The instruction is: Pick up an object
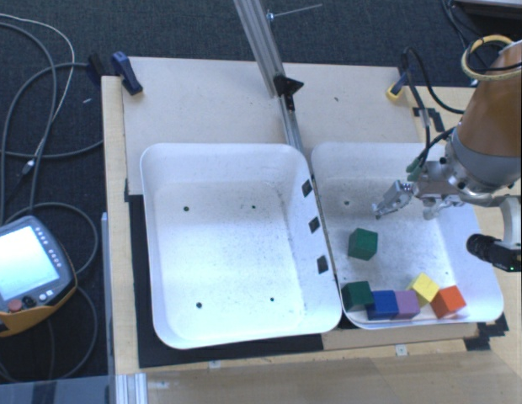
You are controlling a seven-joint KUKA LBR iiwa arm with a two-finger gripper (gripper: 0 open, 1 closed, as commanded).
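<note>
While the arm reaches in from the right, your gripper (394,201) hangs over the right bin (332,165), fingers apart and holding nothing. You have a green cube (362,244) just below it on the bin floor. Along the near wall sit another green cube (357,295), a blue cube (383,303), a purple cube (407,304), a yellow cube (425,288) and an orange cube (448,300).

Two white bins (160,183) side by side. Six blocks, all in bin under gripper (394,200): two green (362,244), one blue (382,303), one purple (407,303), one yellow (425,288), one orange (448,300). One gripper above them.
</note>
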